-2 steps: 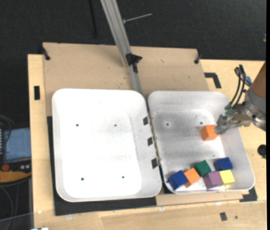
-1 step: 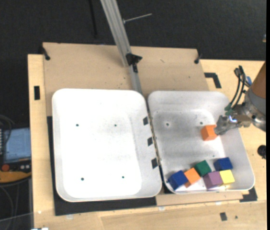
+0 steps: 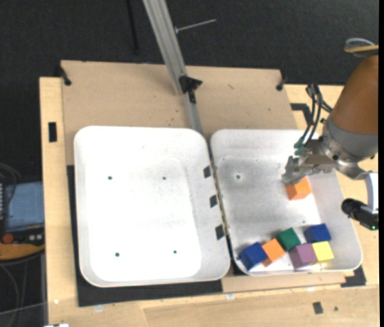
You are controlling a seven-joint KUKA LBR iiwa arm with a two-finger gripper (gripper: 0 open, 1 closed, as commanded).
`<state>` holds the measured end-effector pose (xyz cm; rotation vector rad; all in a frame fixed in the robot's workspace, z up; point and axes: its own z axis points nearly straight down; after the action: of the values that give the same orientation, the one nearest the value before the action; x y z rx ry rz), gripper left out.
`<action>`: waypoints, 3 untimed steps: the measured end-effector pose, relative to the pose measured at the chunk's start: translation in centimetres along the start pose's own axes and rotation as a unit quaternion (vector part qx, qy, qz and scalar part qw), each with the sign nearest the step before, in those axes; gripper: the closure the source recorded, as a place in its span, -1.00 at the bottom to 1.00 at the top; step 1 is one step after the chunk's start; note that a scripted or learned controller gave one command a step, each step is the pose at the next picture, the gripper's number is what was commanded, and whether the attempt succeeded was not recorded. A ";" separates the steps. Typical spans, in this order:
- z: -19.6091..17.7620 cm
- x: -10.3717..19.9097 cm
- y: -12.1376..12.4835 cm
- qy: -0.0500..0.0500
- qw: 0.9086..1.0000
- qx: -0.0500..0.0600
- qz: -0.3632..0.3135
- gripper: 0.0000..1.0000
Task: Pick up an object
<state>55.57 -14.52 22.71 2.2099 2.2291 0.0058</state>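
My gripper (image 3: 294,176) is over the right bin (image 3: 246,148), near its right side, with the arm coming in from the right. An orange block (image 3: 299,189) lies directly below and touching the gripper's tip; the fingers look closed around its upper edge, but the view does not settle this. Along the bin's front edge sits a cluster of blocks: blue (image 3: 252,254), orange (image 3: 273,249), green (image 3: 288,238), purple (image 3: 303,255), yellow (image 3: 323,251) and another blue (image 3: 317,234).
The left bin (image 3: 144,203) sits beside the right one, joined by small clips at the shared edge. A slanted metal pole (image 3: 168,39) rises from the bench behind the bins. Cables and a box lie off the bench at left.
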 end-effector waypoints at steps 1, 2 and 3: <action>0.8 5.3 1.0 0.000 1.000 0.002 0.001 1.00; 0.5 11.4 2.4 0.001 1.000 0.001 0.000 1.00; -1.0 16.6 3.1 0.001 1.000 0.001 0.000 1.00</action>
<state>58.49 2.14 23.78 2.2123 2.2304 0.0050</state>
